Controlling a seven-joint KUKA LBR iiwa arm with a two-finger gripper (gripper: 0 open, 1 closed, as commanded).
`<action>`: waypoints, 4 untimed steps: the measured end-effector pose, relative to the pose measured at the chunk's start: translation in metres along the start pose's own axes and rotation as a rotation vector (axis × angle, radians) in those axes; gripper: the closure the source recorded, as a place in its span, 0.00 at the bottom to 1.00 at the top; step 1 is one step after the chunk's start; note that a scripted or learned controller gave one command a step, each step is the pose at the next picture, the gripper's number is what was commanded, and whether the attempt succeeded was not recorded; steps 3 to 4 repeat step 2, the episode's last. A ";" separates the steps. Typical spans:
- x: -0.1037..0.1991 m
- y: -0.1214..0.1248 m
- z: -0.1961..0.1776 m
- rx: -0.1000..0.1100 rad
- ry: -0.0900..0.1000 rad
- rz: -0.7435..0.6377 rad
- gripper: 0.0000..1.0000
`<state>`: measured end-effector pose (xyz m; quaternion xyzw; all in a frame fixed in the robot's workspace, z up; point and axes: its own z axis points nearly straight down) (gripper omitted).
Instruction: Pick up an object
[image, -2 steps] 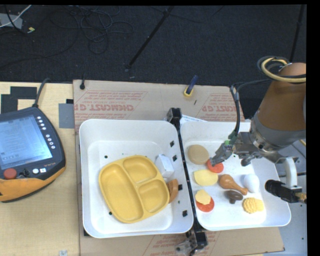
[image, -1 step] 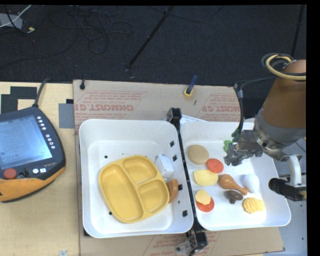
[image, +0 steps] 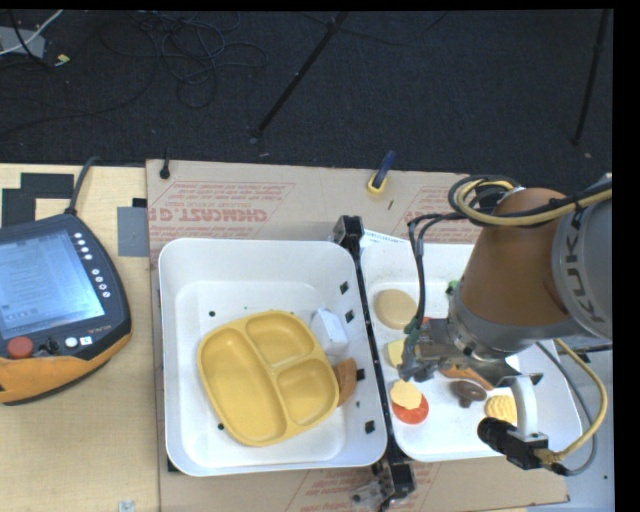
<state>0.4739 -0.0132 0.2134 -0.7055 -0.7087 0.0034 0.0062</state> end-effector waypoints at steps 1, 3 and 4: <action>-0.005 0.002 -0.011 -0.002 -0.002 0.006 1.00; 0.013 0.002 -0.140 -0.022 -0.003 0.001 1.00; 0.013 0.002 -0.140 -0.022 -0.003 0.001 1.00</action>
